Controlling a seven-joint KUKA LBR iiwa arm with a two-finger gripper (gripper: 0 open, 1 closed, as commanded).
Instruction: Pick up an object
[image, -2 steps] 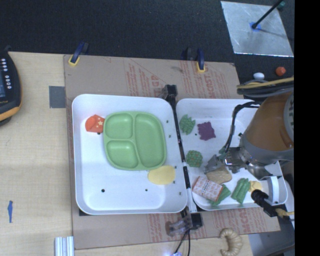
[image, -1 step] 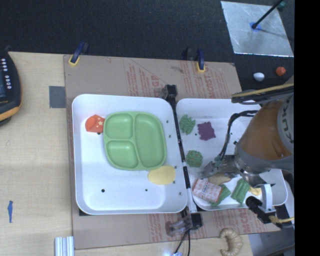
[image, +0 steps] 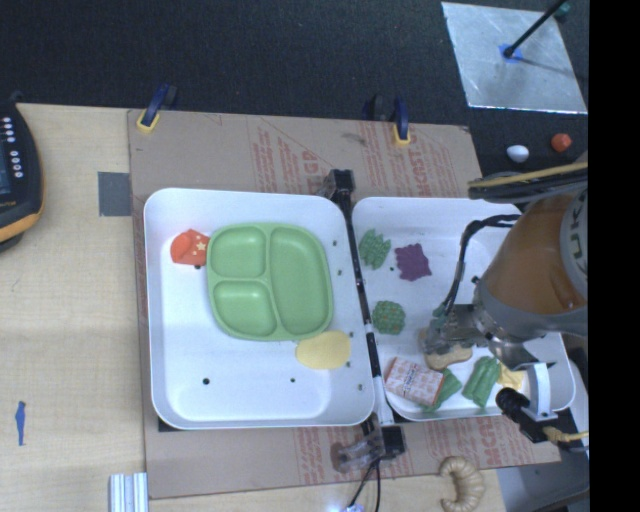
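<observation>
Biscuit-coloured, bone-shaped toy (image: 448, 354) is lying in the right bin (image: 440, 212), near its front, and it is sitting directly under the gripper (image: 447, 335). Its long axis is running roughly left to right across the bin, so the gripper is poised just over its upper edge and not off to one side. Whether the gripper is clenched on the toy or merely hovering at it I cannot tell; the wrist and cables are masking that spot.

Just in front of the toy, a small patterned packet (image: 412, 380) is resting against the bin's front rim, with a green wedge (image: 445, 387) and a longer green piece (image: 482, 381) crowding beside it. Farther back, a dark green bushy lump (image: 388, 317), a second green lump (image: 374, 247) and a purple piece (image: 411, 262) are lying well apart from the gripper.

The arm (image: 535, 270) is reaching in over the right side of this bin. In the left bin (image: 165, 330) a green divided plate (image: 270, 280) is sitting, with a red item (image: 188, 247) at its left and a yellow piece (image: 323, 350) near its front corner.
</observation>
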